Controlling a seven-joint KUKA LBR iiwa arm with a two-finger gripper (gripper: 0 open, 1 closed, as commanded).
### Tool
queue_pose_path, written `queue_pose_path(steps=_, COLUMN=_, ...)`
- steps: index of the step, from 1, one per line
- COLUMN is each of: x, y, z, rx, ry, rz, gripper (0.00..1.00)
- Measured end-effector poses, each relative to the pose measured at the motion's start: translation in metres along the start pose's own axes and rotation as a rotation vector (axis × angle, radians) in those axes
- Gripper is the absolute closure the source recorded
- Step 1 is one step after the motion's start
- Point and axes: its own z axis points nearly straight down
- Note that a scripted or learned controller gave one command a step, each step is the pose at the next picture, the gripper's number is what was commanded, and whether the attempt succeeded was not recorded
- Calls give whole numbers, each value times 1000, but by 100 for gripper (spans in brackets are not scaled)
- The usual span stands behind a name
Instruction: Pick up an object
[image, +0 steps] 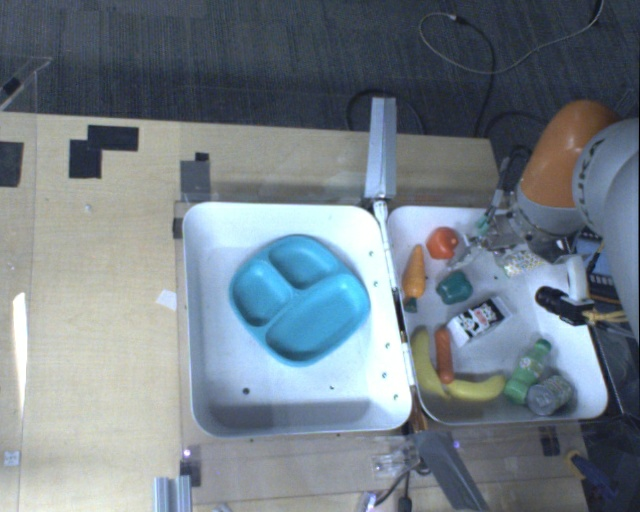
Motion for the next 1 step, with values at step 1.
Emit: queue_pose_path(steps=1, x=19, y=-107, z=-3, rx=-4, ry=0, rz=92, gripper=0)
